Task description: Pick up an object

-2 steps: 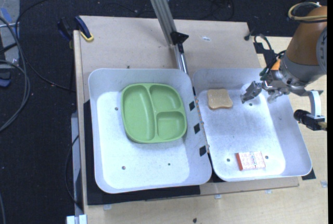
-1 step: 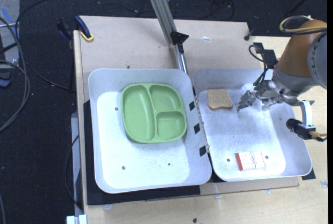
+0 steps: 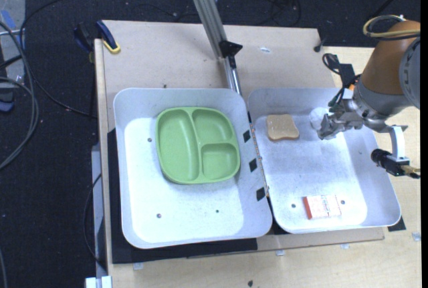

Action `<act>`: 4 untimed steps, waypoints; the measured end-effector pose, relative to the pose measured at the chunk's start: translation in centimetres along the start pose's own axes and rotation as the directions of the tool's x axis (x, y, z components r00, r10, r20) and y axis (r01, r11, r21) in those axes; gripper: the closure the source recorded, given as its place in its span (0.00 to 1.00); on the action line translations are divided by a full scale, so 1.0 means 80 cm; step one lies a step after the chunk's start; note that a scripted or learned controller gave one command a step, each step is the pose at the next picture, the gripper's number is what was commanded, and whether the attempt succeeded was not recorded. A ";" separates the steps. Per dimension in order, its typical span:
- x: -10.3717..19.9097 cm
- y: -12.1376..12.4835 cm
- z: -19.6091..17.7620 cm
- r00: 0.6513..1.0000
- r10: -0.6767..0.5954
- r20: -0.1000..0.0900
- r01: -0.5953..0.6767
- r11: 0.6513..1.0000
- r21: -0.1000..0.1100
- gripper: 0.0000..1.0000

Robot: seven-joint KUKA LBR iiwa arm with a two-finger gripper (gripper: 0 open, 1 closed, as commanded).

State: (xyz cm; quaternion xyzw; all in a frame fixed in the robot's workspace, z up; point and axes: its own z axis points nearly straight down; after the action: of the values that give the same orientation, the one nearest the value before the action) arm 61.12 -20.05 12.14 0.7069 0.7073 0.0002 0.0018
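We cannot tell whether the gripper (image 3: 327,129) is clenched or released. It sits low near the bread slice (image 3: 282,127), so we judge a descent here could meet bare bin floor (image 3: 314,170).

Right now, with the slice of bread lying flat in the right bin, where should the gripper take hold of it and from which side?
Probably from straight above, fingers closing across the narrower width of the slice of bread. It lies flat on the floor of the right bin, so only its side edges offer a pinch. The gripper sits just to its right, and the bin wall behind leaves little room for a sideways approach.
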 end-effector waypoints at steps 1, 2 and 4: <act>0.005 0.004 -0.054 1.000 -0.002 -0.001 0.002 1.000 -0.002 1.00; -0.004 0.008 -0.111 1.000 -0.002 0.000 0.002 1.000 -0.003 1.00; 0.061 -0.015 -0.153 1.000 -0.004 -0.003 0.004 1.000 0.004 1.00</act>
State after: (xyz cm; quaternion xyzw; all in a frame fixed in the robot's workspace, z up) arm 59.91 -15.15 24.35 0.7056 0.7086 -0.0001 -0.0006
